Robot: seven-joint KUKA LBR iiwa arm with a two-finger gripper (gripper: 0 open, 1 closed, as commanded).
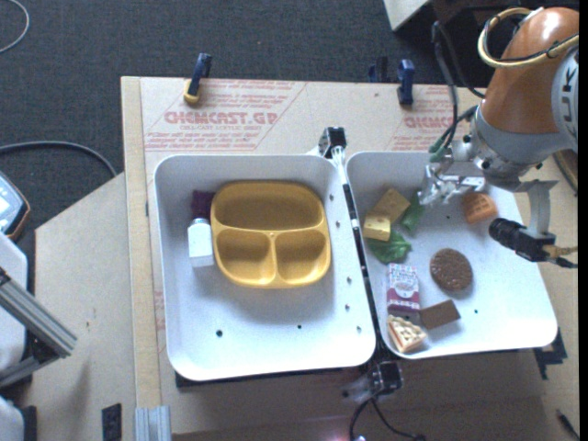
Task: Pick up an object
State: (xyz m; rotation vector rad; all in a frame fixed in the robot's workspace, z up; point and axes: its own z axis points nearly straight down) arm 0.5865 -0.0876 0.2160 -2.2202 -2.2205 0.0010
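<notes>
A grey robot arm with an orange band reaches in from the right over a table that carries two shallow white bins side by side. Its metal gripper (447, 184) hangs over the upper part of the right-hand white bin (514, 324); whether it is spread or pressed together cannot be told from this angle, and nothing is visibly caught in it. It sits near a tan block (390, 204) and a green leafy piece (397, 244), with a small orange rounded object (479, 208) just to its right.

Lower in the same bin lie a yellow cube (377, 227), a round brown cookie (451, 270), a pink-and-white packet (402, 288), a flat brown rectangular piece (439, 314) and a waffle-patterned wedge (406, 335).

The left-hand white bin (266, 347) holds a yellow plastic divided tray (270, 232) with three compartments. Just beside the tray's left edge stand a small white bottle (199, 243) and a dark purple object (202, 199).
</notes>
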